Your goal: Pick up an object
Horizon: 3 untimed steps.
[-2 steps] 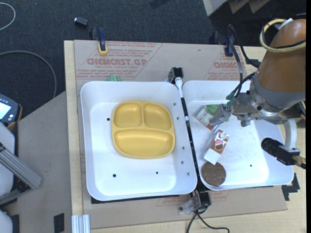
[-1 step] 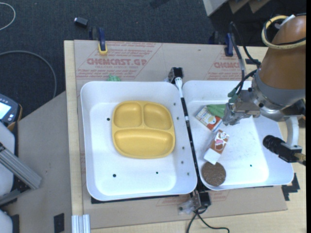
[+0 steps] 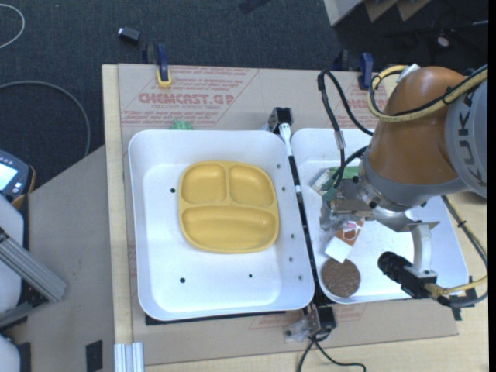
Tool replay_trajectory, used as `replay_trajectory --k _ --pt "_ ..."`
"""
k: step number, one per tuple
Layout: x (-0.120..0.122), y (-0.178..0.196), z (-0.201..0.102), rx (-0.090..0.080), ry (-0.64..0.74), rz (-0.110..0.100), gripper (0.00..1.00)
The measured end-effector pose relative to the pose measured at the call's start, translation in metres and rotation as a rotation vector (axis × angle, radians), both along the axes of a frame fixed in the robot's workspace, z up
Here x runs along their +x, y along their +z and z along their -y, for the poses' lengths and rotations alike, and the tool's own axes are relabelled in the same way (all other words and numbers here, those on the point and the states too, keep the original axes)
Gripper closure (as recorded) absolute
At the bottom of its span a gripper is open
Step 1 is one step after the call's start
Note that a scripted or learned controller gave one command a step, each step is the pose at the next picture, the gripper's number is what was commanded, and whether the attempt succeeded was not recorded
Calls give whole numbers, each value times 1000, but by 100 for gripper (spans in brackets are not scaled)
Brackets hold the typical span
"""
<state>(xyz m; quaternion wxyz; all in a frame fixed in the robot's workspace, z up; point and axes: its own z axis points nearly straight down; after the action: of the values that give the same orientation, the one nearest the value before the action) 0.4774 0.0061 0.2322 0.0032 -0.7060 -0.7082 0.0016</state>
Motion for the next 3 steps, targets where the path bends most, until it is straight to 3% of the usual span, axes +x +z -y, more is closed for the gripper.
replay_trajectory --k 1,2,3 --pt "2 51 -66 0 5 13 100" --pt "2 48 -62 -2 -3 7 0" --pt "2 58 -62 -2 -2 10 100"
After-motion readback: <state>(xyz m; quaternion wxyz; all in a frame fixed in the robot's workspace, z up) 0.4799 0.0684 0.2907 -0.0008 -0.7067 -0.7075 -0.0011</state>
